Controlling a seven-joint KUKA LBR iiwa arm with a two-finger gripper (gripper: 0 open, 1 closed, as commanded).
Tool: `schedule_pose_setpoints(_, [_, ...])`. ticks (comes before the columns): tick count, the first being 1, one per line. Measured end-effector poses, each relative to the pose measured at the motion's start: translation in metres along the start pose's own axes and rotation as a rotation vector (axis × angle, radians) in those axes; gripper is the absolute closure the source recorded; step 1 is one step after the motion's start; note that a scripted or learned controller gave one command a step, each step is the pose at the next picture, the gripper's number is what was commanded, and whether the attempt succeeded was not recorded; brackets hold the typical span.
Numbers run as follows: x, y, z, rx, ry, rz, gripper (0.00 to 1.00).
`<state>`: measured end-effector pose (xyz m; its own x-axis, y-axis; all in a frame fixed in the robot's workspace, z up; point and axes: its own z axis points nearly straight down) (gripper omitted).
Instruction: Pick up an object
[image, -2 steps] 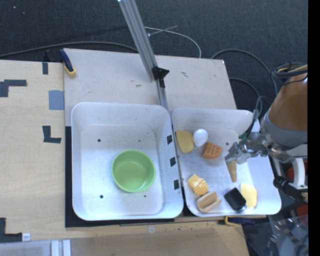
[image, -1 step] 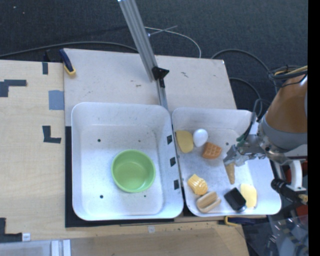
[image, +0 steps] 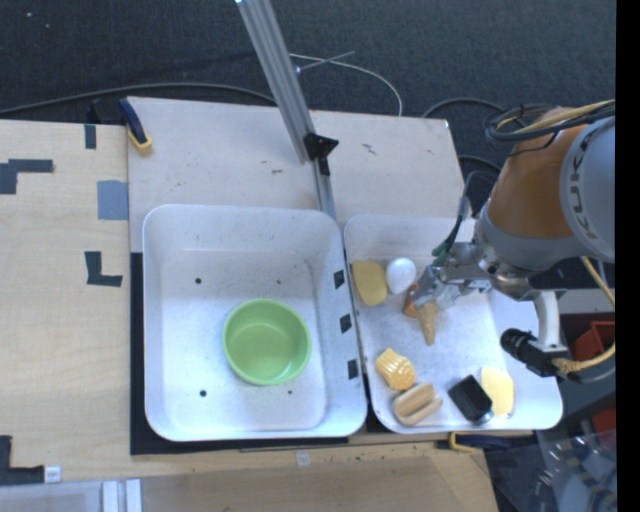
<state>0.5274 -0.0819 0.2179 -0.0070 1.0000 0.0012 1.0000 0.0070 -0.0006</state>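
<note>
My gripper (image: 432, 293) hangs low in the right bin (image: 520, 420), reaching in from the right. Directly under it lies a small orange cone-shaped piece (image: 428, 325), whose upper end is hidden by the gripper. Just left of the gripper rest a white egg-like ball (image: 400, 272) and a tan yellow block (image: 368, 283). Toward the bin's front lie a yellow corn-like piece (image: 396, 370), a hot dog bun (image: 416, 403), a black block (image: 469, 398) and a pale yellow piece (image: 498, 390).
The left bin (image: 180, 230) holds a green bowl (image: 266, 342). A grey metal pole (image: 285, 75) slants down to the divide between the bins. The arm's grey and orange body (image: 545, 200) fills the right side above the bin.
</note>
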Motion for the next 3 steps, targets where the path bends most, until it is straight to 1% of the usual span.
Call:
schedule_pose_setpoints(2, [0.097,0.06,-0.018,-0.001,0.0,0.0,1.0])
schedule_pose_setpoints(3, [0.136,0.082,-0.01,0.0,-0.001,0.002,1.0])
